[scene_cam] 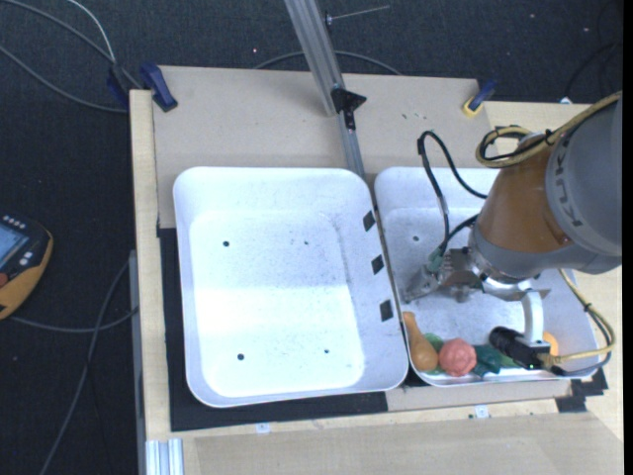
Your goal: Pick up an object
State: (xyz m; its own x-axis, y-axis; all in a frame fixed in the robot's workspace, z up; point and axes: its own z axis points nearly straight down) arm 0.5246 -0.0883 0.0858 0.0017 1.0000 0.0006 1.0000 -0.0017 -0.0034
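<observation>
Claw [436, 277] is low over the right bin [406, 216], left of centre, hanging under the grey arm [584, 201] with its orange band, which reaches in from the right; can't tell if the claw is spread or pressed together, the wrist blocks the view; candidate things all sit along the right bin's near wall: orange pear-shaped toy [420, 343] at the near left corner, tilted with its thin end pointing far-left; red ball [457, 356] just right of it, touching or nearly so; green piece [492, 362] just right of the ball, partly hidden; claw is apart from all three, on their far side; left bin [267, 285] sits beside the right one on the counter [247, 117]; blue clamps [158, 86] at the counter's far corners.
</observation>
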